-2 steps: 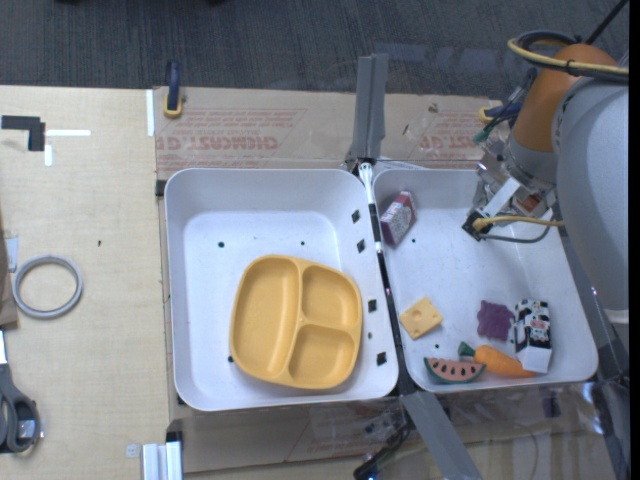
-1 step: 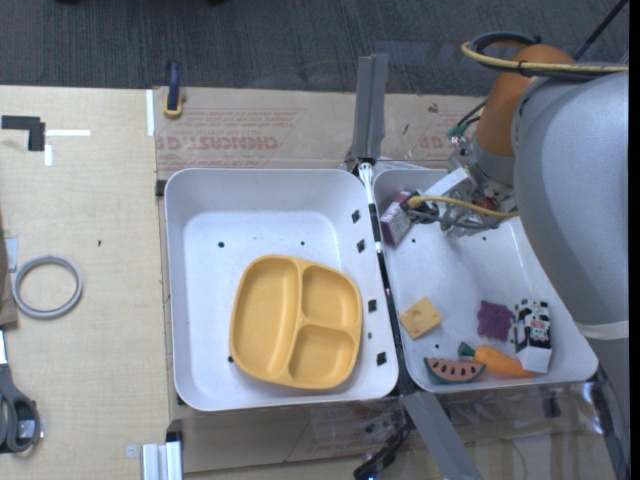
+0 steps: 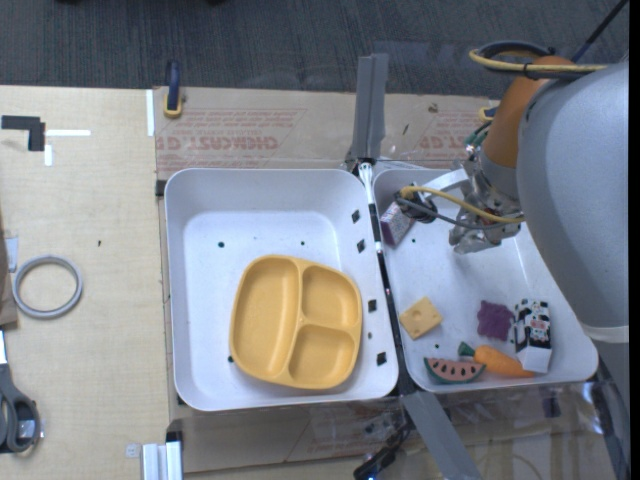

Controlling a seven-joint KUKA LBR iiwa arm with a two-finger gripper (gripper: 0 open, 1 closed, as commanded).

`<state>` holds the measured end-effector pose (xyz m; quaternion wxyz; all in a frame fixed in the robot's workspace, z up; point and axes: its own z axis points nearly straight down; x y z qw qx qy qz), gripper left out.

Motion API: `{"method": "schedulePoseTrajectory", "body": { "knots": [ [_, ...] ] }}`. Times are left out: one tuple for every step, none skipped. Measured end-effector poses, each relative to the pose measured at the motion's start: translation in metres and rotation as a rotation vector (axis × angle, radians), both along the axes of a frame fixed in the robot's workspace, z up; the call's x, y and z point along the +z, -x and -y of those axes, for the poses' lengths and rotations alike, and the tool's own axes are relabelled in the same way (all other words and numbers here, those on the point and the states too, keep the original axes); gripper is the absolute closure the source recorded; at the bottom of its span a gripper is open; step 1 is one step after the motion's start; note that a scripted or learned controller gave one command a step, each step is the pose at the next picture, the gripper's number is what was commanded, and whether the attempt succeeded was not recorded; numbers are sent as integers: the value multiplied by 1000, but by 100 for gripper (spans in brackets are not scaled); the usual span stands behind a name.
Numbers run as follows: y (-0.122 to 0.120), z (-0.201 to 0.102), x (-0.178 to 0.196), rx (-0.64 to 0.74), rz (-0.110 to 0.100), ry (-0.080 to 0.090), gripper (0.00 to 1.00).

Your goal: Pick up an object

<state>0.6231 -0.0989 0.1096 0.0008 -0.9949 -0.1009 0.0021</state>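
Behind the bins, cardboard (image 3: 245, 138) with unreadable mirrored red print, cow-patterned carton (image 3: 533, 334)

Can't read gripper (image 3: 478, 230) finger state; arm (image 3: 580, 188) covers right bin's (image 3: 452, 363) far corner; scissors (image 3: 15, 418) cut off left.

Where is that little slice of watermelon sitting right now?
The watermelon slice lies in the right bin, near its front edge, just below the cheese wedge and beside the carrot.
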Motion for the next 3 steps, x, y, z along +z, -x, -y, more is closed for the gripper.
{"method": "schedulePoseTrajectory", "body": {
  "knots": [
    [0,0,0,0,0,0,0],
    [60,29,-17,-5,2,1,0],
    [-4,15,-19,1,1,1,0]
  ]
}}
